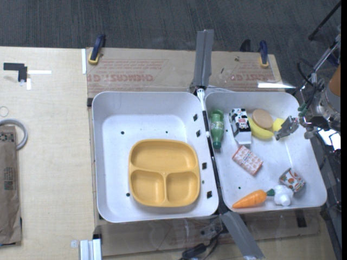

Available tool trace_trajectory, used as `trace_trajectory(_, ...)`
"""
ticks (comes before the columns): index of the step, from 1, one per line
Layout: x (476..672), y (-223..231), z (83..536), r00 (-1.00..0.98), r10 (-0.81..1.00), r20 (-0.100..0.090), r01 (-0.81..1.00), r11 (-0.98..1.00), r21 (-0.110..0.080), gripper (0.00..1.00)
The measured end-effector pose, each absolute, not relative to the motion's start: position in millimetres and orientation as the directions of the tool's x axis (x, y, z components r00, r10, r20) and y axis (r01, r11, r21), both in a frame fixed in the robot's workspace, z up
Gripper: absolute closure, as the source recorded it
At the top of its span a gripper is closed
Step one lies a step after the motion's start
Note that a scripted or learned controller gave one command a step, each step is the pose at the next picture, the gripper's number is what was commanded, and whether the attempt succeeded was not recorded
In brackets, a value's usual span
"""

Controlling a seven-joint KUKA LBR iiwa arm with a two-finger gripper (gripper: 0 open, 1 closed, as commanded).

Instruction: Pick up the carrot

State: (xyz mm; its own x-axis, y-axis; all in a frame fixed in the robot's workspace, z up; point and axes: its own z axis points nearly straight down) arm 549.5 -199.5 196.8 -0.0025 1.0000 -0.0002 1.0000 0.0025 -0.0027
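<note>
Carrot [250, 199] lies at the right bin's [310, 155] near edge, beside a white toy; claw [287, 128], grip unclear, should descend straight above its middle.

Single fixed camera above the bench [43, 145], looking down at a slant; left bin [108, 145] mid-frame, right bin [303, 161] toward the right edge.
</note>
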Motion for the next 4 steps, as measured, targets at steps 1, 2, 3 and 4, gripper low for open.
trace_trajectory(1, 549.9, -199.6, 205.2, -0.005, 1.000, -0.001, 1.000, 0.005, -0.004, 1.00)
trace_trajectory(2, 567.0, -155.1, 244.4, 0.080, 0.997, -0.001, 0.997, -0.080, -0.001, 1.00)
trace_trajectory(3, 626.7, -92.0, 238.2, -0.061, 0.998, -0.002, 0.998, 0.061, -0.001, 1.00)
trace_trajectory(4, 627.2, -92.5, 247.0, -0.064, 0.998, -0.004, 0.998, 0.064, -0.001, 1.00)
